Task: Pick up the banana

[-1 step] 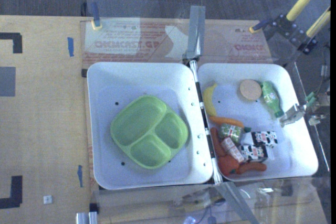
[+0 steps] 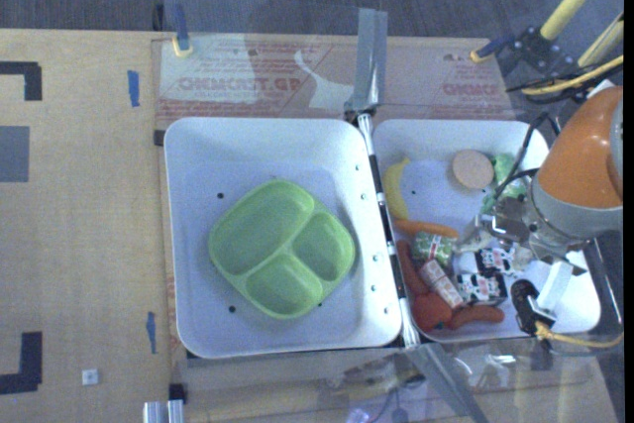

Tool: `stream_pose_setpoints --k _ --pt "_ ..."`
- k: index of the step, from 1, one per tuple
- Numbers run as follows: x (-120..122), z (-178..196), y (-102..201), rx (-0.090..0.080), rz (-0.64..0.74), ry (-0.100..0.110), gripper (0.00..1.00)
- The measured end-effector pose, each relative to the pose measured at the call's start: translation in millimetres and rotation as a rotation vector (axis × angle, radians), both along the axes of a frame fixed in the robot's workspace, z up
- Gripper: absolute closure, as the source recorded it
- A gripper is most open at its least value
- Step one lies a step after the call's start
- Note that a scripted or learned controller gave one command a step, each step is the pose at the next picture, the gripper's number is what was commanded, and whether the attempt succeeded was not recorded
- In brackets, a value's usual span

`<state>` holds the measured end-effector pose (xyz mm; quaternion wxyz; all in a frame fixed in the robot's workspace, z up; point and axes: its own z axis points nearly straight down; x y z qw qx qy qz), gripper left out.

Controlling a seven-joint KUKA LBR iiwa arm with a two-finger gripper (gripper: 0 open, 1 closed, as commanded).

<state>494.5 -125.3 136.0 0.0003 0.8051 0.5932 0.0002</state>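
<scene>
Banana: the curved yellow banana (image 2: pixel 396 190) lies in the right white bin (image 2: pixel 428 136), against that bin's left wall at about nine o'clock of its floor; so close to the wall, a grasp would probably need to come from above along its length.
Hand: the robot's hand (image 2: pixel 498 235) sits low over the right bin's middle, towards three o'clock from the banana and apart from it; whether it is spread or closed cannot be told, and nothing can be seen in its hold.
Arm: the grey arm with its orange band (image 2: pixel 584 163) leans in from three o'clock, which covers the bin's right side.
Clutter: an orange carrot-shaped toy (image 2: pixel 428 229) lies just below the banana at its six o'clock, a round tan disc (image 2: pixel 473 169) sits at the bin's twelve o'clock, and red toys (image 2: pixel 436 307) crowd the six o'clock edge.
Left bin: the left white bin (image 2: pixel 198 154) holds a green divided plastic plate (image 2: pixel 281 248) near its middle.
Progress: judged from this layout, the banana is not yet picked up; the hand would need to shift towards nine o'clock.
</scene>
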Motion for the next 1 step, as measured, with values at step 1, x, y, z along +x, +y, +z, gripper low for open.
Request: stream_pose_setpoints --k 1 --pt "26.5 -20.9 12.1 -0.017 -0.115 -0.048 0.0"
